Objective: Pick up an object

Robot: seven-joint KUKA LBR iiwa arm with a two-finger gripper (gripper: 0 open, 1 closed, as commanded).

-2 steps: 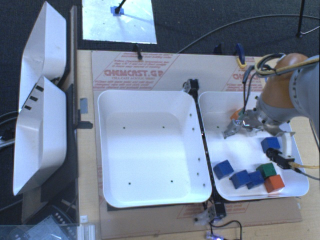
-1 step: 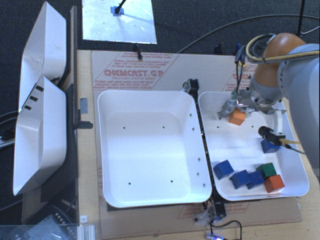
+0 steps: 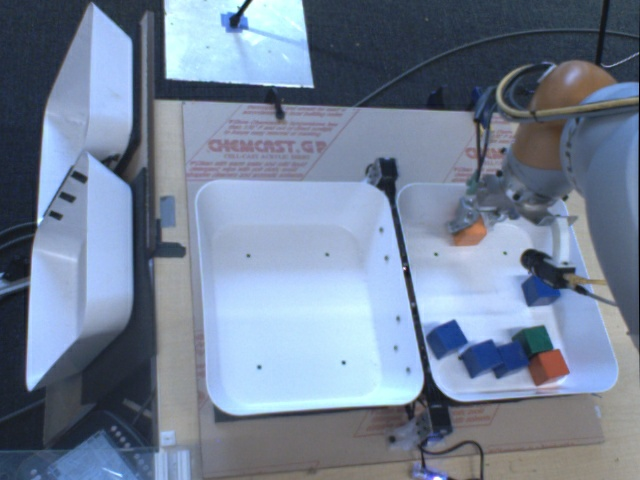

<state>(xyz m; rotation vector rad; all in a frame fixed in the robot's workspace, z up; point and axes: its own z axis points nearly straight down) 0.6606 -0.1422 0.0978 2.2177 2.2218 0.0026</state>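
Observation:
My gripper (image 3: 467,215) hangs over the far left part of the right bin (image 3: 600,373), pointing down. An orange block (image 3: 470,233) sits right at its tip, partly covered by it. I cannot make out whether the block is gripped or just lies beneath the gripper. The grey arm with its orange band reaches in from the right.
In the right bin, a blue block (image 3: 540,290) lies near the right wall. Along the near side sit several blue blocks (image 3: 446,337), a green block (image 3: 533,340) and an orange-red block (image 3: 548,367). The left bin (image 3: 215,298) stands beside it.

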